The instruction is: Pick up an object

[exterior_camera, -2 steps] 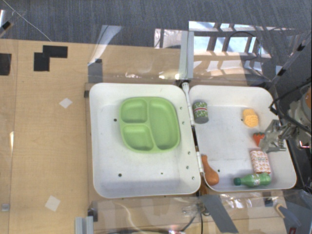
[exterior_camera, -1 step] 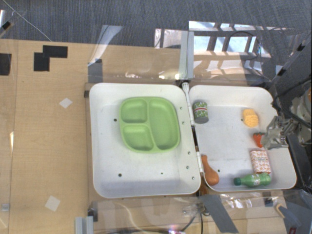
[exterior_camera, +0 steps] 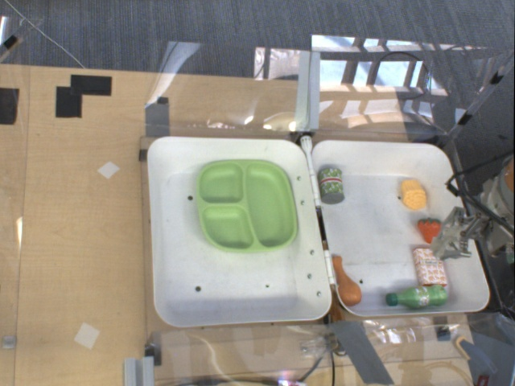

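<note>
The right bin (exterior_camera: pixel 378 163) holds several small objects. A green-labelled can (exterior_camera: pixel 330 183) stands by its left wall, and a yellow-orange round piece (exterior_camera: pixel 413 194) lies toward the right. A small red piece (exterior_camera: pixel 428 230) lies below that, with a red-and-white packet (exterior_camera: pixel 430 266) and a green bottle (exterior_camera: pixel 416 297) lying along the front wall. An orange-brown drumstick shape (exterior_camera: pixel 346 283) rests in the front left corner. My gripper (exterior_camera: pixel 449 241) reaches in over the bin's right wall, just right of the red piece and above the packet. Nothing shows in its grasp.
The left bin (exterior_camera: pixel 173 288) holds a light green divided plate (exterior_camera: pixel 245 205). A metal divider (exterior_camera: pixel 318 215) runs between the bins. Black cables (exterior_camera: pixel 475 175) hang by the arm at the right edge. Wooden bench lies to the left.
</note>
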Controlling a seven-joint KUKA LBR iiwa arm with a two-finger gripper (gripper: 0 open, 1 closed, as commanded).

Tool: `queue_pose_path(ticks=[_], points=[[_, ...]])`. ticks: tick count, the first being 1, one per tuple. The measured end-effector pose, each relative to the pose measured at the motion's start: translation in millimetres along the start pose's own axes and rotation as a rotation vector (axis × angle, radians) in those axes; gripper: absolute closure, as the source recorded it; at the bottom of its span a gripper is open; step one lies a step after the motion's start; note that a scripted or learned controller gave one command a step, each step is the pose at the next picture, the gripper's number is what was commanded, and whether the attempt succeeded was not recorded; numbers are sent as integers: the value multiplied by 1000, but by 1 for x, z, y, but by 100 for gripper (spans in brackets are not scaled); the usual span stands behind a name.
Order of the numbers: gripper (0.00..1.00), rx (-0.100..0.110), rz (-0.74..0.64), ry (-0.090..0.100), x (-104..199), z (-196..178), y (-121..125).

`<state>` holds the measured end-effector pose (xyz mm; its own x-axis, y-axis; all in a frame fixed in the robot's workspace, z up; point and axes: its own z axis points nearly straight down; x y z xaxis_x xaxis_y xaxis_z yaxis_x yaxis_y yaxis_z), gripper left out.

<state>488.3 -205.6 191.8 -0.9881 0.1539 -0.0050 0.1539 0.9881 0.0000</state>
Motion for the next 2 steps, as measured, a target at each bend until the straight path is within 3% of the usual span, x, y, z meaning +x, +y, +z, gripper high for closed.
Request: queue_pose_path(ticks=[2], points=[[100, 3, -9, -20, -6, -26, 1]])
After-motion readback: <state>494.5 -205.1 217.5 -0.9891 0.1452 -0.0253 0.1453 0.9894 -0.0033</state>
